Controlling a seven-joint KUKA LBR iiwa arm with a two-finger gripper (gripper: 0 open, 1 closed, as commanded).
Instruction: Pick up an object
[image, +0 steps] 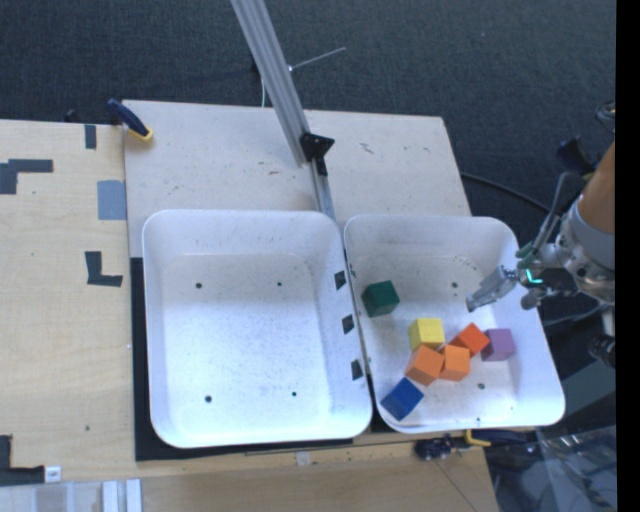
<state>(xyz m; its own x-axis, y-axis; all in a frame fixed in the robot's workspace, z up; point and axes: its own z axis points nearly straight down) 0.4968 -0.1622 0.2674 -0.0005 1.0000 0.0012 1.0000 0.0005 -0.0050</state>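
Observation:
The right bin (470, 235) holds several small cubes. A green cube (380, 297) lies alone near the bin's left wall. A yellow cube (427, 331), three orange cubes (455, 362) and a purple cube (499, 344) cluster toward the front right. A blue cube (402, 398) sits at the front. My gripper (494, 286) hangs over the bin's right side, just above and behind the purple cube, with nothing seen held in it.
The left bin (160, 235) stands beside the right one. A slanted metal pole (283, 88) runs down to a black clamp (316, 147) behind the bins. A blue and yellow tool (130, 119) lies at the bench's back left.

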